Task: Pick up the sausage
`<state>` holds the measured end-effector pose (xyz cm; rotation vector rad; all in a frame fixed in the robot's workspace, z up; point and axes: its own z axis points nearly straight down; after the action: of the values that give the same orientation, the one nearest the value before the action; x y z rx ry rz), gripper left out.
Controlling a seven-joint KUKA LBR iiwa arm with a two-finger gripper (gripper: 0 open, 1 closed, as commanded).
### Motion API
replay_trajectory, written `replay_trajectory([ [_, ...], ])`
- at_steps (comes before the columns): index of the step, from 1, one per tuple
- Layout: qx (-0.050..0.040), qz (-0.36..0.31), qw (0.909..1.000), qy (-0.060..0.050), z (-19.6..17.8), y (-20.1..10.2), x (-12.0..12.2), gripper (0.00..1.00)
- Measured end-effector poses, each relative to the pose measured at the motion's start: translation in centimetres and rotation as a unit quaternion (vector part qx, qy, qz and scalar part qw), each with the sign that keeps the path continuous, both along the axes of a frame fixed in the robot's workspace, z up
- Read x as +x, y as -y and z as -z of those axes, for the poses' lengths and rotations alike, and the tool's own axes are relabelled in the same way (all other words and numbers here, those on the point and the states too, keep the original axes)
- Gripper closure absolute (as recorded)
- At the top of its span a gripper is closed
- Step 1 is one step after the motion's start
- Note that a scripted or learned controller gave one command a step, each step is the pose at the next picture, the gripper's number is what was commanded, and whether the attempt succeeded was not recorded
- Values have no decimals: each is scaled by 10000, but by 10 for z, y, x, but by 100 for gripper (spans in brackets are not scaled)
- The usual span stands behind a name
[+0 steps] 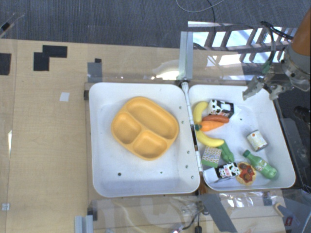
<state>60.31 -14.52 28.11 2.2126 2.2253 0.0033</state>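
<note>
**Pincer, 1.** The gripper (263, 89) is hanging over the far right corner of the right bin (284, 144). Its two fingers are standing spread and are pinching nothing.

**Bins, 2.** The right bin is lying under the pincer and toward the camera from it. The left bin (104, 178) is sitting well to the pincer's left.

**Sausage, 1.** The orange-red sausage (214, 124) is lying in the right bin, left of the pincer and nearer the camera, well apart from it. It is resting across the banana.

**Banana, 1.** The banana (209, 140) is curving under the sausage, on the side away from the pincer.

**Cow-patterned cartons, 2.** One carton (221, 107) is touching the sausage's far side. The other carton (227, 171) is lying much farther from the pincer, at the bin's near edge.

**Can, 1.** The can (256, 140) is lying almost straight toward the camera from the pincer.

**Green bottle, 1.** The green bottle (261, 165) is lying beyond the can, farther from the pincer.

**Divided yellow plate, 1.** The plate (145, 127), with three compartments, is sitting in the left bin, the thing farthest from the pincer.
</note>
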Motion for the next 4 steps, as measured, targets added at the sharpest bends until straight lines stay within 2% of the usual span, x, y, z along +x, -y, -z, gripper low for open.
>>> replay_trajectory([
  [1, -6, -459, 9989, 17, 147, 33, 64, 0],
  [2, -8, -1089, 9941, 12, 141, 55, -18, 0],
  [3, -8, -1402, 9901, 18, 138, 2, 43, 0],
  [4, -19, -1048, 9945, 31, 1, 60, 63, 0],
])
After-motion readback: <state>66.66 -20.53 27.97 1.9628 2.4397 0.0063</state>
